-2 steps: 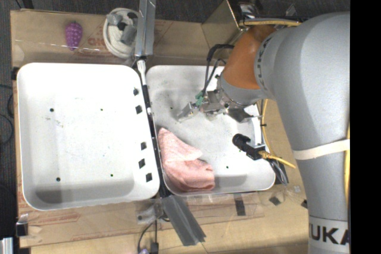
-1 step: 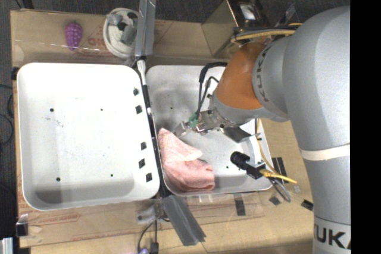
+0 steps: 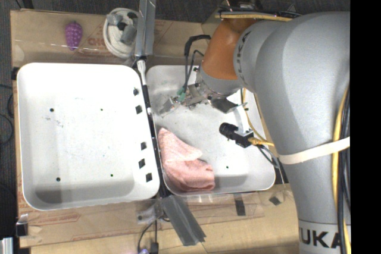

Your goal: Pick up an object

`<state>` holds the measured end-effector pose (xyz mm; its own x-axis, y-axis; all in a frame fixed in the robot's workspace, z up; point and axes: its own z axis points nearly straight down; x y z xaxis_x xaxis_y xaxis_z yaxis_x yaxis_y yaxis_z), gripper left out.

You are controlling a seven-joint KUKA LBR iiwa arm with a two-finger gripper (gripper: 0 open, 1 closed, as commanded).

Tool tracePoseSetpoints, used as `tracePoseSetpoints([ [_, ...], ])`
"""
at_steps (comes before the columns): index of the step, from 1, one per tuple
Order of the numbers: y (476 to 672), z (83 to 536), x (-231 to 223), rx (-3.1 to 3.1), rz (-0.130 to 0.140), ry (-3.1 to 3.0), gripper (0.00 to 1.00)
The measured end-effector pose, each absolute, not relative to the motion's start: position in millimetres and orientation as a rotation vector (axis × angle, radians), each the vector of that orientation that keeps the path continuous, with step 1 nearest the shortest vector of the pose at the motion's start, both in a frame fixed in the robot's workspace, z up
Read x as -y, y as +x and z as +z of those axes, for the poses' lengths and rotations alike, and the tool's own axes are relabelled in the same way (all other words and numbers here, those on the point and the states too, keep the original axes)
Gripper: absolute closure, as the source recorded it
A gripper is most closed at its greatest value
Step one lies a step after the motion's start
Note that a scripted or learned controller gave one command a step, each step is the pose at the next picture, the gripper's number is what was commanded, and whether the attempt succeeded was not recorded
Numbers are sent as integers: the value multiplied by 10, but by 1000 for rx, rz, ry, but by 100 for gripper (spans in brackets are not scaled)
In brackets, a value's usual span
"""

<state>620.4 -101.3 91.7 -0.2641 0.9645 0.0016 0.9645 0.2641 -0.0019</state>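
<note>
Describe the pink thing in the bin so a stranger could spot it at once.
Find the right bin, the one the grey arm reaches into. In its lower left corner as seen, against the wall beside the left bin, lies a crumpled pink cloth. It is the only pink thing; the purple item lies outside the bins.

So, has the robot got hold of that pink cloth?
No, the pink cloth lies in the right-hand bin, apart from the gripper.

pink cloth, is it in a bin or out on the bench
In a bin. The pink cloth lies crumpled inside the bin under the arm, in the corner by the other bin.
</note>
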Motion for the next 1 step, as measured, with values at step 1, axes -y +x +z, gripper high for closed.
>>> tracePoseSetpoints([
  [1, 6131, 1362, 1540, 2309, 2, -2128, 0],
])
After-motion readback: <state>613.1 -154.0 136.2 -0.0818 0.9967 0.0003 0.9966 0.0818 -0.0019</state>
